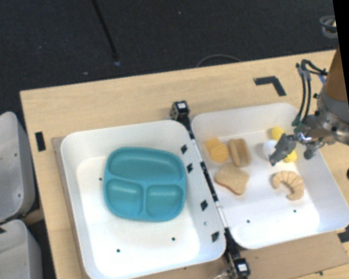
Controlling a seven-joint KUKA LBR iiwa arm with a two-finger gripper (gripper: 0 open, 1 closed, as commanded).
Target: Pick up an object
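Several toy foods lie in the right bin (317,211), and the gripper (292,145) hovers low at its three o'clock side, so this looks like the approach before a grasp. Whether its claw is apart or together, I cannot tell. Nearest is a small yellow piece (276,133), partly hidden beneath it; next it must descend squarely over that piece.

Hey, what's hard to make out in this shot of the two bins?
- Hand: dark and blurred over the right bin; its grip is unreadable.
- Yellow piece: partly covered by the hand, shape unclear.
- Arm: cut off by the right edge.
- Croissant: too small for surface detail.
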